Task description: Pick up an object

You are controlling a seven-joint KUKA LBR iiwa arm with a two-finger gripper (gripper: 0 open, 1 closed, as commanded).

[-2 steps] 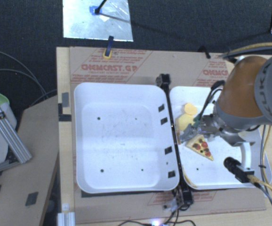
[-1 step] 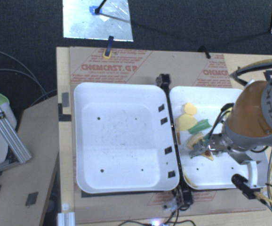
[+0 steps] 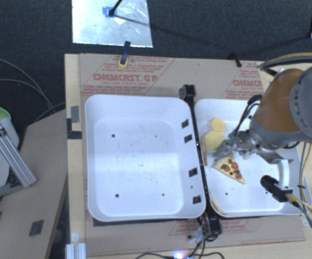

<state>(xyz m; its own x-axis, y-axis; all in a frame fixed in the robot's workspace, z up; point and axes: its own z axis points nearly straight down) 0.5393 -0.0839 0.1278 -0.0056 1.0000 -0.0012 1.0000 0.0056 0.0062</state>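
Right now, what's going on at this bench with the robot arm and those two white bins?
The grey arm reaches in from the right over the right-hand bin. Its gripper sits low among some toy food there: a pizza slice, a pale yellow piece and a round yellow piece. It is close to the pizza slice and the pale yellow piece, but I can't tell whether it has hold of anything.

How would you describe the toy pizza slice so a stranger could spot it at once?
Find the white bin on the view's right, under the grey arm. Toward its left half, just below two yellow pieces, lies the pizza slice. It alone is a flat triangle with red spots.
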